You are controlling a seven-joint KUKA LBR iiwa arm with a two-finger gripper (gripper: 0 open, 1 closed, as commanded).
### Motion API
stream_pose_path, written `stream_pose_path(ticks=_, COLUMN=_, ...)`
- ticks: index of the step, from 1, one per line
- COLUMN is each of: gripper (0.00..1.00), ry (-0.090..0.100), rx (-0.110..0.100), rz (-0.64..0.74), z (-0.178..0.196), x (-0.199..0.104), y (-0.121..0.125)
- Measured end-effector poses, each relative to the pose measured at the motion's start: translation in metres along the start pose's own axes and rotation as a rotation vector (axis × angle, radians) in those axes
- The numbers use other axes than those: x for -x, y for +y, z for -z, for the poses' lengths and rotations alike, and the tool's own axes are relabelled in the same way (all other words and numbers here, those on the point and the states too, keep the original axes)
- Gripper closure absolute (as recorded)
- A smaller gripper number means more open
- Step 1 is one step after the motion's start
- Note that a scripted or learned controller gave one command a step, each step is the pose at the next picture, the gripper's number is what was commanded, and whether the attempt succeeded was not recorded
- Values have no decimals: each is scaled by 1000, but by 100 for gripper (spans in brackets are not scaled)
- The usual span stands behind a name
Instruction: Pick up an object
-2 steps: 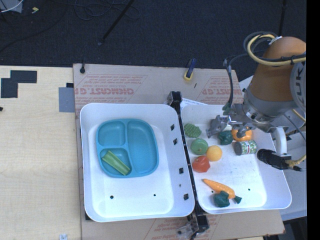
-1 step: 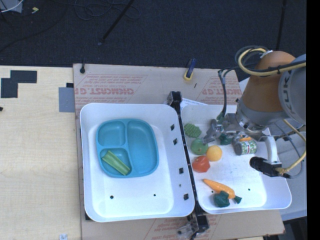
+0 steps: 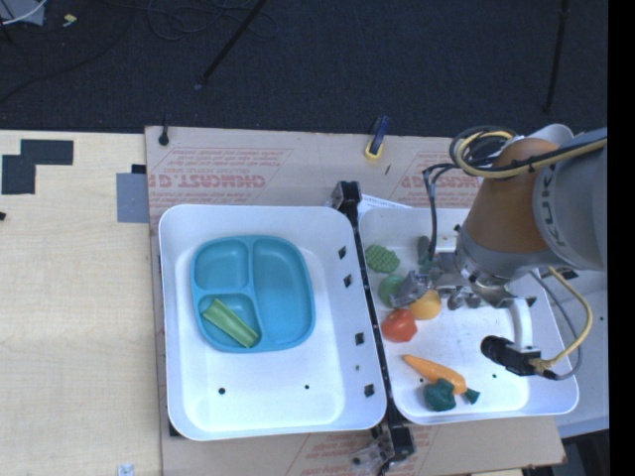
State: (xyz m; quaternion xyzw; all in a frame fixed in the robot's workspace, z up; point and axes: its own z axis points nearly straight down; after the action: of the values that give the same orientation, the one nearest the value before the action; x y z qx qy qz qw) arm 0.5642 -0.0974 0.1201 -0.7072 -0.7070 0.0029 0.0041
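Cardboard (image 3: 248,172) under the two bins covers the table, its red print reversed and too faint to read. At the right bin (image 3: 556,400) the hand (image 3: 417,288) hangs low over a yellow piece (image 3: 427,307) beside the tomato (image 3: 399,325); I cannot tell how far it is open. A carrot (image 3: 434,369) lies nearer, and the left bin holds a blue plate (image 3: 253,293).

A red tomato (image 3: 399,325), a yellow fruit (image 3: 427,307), an orange carrot (image 3: 434,369) and green pieces are lying loose in the right bin (image 3: 556,400).
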Motion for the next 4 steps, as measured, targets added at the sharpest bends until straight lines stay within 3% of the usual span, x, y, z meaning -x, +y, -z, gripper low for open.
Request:
stream_pose_path(ticks=1, gripper=0, ry=0, rx=3, rz=0, z=-35, x=-1, y=-1)
stream_pose_path(ticks=2, gripper=100, ry=-1, rx=7, rz=-6, z=-22, x=0, y=1)
stream_pose_path(ticks=4, gripper=100, ry=-1, rx=10, rz=1, z=80, x=-8, y=-5)
